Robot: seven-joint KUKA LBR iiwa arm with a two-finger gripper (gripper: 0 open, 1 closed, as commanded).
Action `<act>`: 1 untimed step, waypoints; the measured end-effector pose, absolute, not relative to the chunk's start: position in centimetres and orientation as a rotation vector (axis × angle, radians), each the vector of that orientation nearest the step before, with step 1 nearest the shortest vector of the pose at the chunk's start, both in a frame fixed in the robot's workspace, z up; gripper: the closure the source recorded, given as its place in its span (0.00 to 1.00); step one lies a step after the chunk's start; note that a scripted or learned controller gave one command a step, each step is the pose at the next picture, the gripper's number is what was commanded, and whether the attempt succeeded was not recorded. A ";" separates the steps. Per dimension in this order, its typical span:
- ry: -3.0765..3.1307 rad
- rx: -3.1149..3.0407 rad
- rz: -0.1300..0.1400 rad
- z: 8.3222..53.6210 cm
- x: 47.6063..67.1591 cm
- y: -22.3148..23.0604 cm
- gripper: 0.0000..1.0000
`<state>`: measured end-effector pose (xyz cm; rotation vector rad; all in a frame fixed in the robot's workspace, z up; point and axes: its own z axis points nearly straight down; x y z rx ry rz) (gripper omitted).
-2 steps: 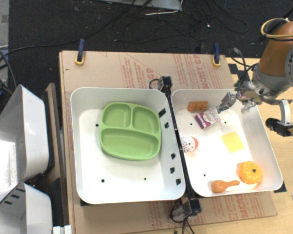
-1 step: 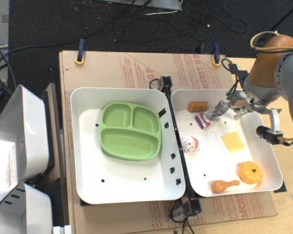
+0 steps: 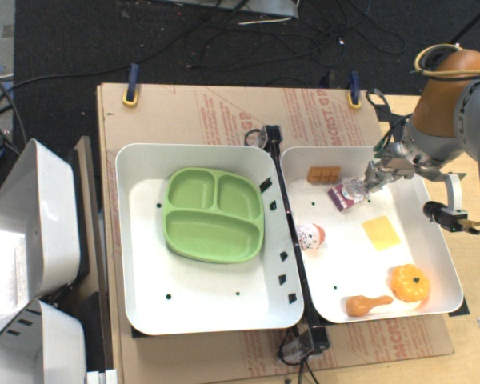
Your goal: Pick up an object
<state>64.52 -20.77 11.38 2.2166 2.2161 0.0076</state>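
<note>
You have the gripper (image 3: pixel 374 176) low in the upper part of the right bin (image 3: pixel 440 250), touching the purple packet's (image 3: pixel 346 194) right end, the packet trailing down-left along its long axis; whether it is gripped, I cannot tell.

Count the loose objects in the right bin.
6: brown block at the back, purple packet by the gripper, yellow square mid-bin, white-red ball at the left wall, orange pumpkin and orange drumstick in front.
</note>
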 end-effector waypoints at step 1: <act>2.220 2.215 0.004 16.5 65.5 -21.4 1.00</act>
